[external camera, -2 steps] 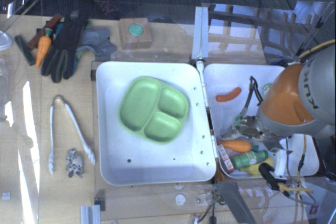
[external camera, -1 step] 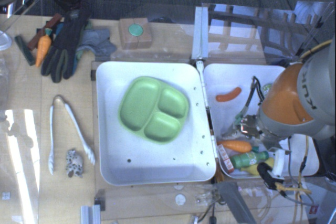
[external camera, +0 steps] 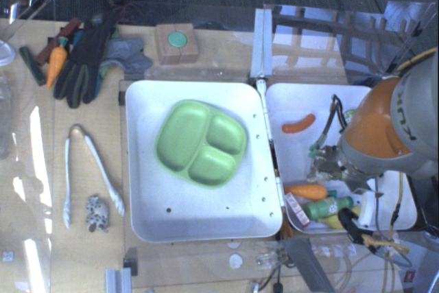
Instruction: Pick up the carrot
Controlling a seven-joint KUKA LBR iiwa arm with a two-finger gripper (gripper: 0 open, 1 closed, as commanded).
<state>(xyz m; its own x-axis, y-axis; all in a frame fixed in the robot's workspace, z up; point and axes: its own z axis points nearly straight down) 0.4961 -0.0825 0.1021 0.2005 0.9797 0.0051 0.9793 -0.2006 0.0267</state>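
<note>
Carrot: one, lying near front edge of right bin. Beside it one green bottle, one red sausage farther back. One green divided plate in left bin. Claw just above carrot; grip state cannot be made out.

Both white bins smooth, plastic-looking, faint sheen. Green divided plate smooth, glossy plastic. Carrot smooth, shiny orange, toy-like. Bench top pale matt wood grain. Black glove soft matt cloth. Tongs pale, smooth. Arm's orange band glossy; grey casing satin.
</note>
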